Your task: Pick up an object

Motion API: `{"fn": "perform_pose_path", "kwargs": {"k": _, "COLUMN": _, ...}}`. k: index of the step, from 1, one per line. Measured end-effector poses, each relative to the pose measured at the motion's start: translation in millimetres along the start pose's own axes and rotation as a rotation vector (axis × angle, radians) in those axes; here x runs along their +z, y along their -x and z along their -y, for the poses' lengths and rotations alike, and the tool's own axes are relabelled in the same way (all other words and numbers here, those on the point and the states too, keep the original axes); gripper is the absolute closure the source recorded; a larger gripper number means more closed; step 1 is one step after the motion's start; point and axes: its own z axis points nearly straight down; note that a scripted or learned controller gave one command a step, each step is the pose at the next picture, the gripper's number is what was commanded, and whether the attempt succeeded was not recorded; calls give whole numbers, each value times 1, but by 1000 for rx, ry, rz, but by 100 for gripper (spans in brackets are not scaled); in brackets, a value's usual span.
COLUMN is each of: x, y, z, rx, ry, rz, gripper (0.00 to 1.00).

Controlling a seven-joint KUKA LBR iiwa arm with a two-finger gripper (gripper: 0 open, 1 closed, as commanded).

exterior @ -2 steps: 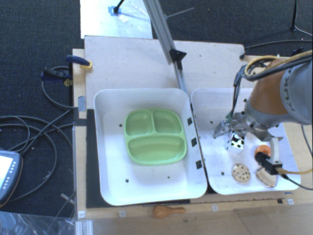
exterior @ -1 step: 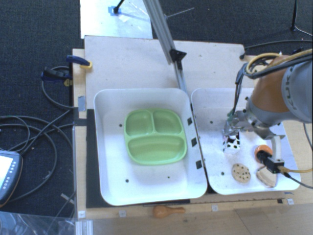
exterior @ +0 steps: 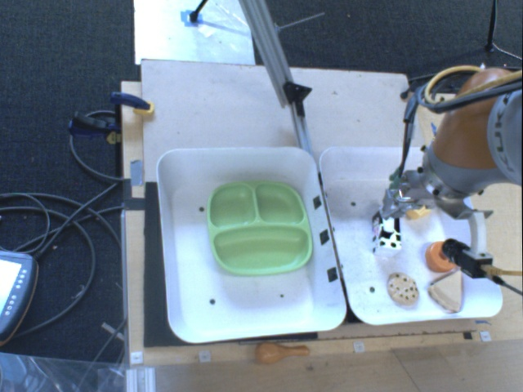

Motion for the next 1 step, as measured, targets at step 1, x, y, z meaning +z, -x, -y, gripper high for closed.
{"fn": "perform_pose_path", "kwargs": {"k": 1, "x": -27, "y": 0, "z": -2, "rx": 0, "ry": -1, "rz": 0, "gripper": 100}}
